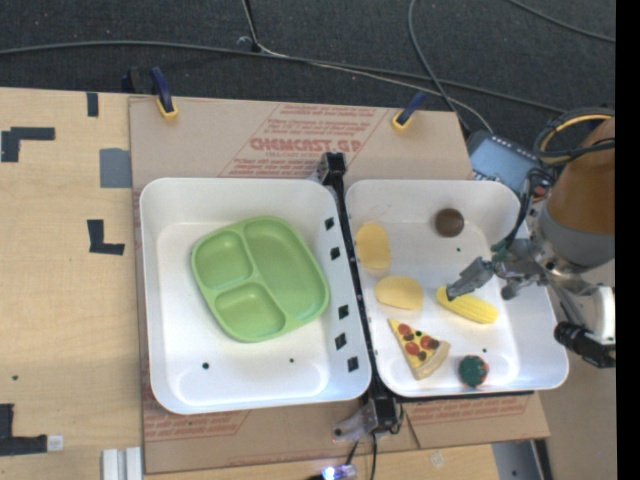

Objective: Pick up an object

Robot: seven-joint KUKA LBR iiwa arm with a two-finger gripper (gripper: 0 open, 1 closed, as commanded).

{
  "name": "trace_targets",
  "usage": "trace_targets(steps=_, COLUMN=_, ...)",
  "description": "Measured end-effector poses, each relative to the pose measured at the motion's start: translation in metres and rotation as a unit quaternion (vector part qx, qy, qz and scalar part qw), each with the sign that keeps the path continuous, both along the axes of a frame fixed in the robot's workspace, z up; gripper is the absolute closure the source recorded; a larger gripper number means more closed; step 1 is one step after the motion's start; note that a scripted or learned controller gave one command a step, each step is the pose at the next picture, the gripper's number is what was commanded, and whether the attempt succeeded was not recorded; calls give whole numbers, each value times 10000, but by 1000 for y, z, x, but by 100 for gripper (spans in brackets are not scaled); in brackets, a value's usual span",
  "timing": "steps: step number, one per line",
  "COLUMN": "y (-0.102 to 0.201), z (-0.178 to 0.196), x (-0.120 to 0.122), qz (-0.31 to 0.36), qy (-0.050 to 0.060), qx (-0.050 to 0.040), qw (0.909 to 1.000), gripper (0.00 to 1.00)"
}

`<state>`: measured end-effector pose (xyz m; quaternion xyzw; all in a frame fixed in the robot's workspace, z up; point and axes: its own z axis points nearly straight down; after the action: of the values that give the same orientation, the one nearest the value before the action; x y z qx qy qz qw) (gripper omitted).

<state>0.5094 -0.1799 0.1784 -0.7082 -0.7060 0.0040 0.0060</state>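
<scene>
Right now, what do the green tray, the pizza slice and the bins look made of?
Green tray: looks like moulded plastic, smooth with a soft sheen, three pressed compartments.
Pizza slice: toy food, probably plastic or rubber; flat painted colours, too small to settle.
Bins: white plastic by the look, glossy, rounded rims.

The arm (585,213) is cut off by the view's right edge, so its upper links go unseen. The pincer (478,280) hangs over the right bin (420,193), covering the near end of the toy corn cob (470,308); its fingers are too small and blurred to read.
</scene>
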Motion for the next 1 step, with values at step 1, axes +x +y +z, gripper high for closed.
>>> trace_targets(steps=1, y=0, z=7, x=3, qz=20, qy=-63, qx=-14, qw=10000, gripper=0)
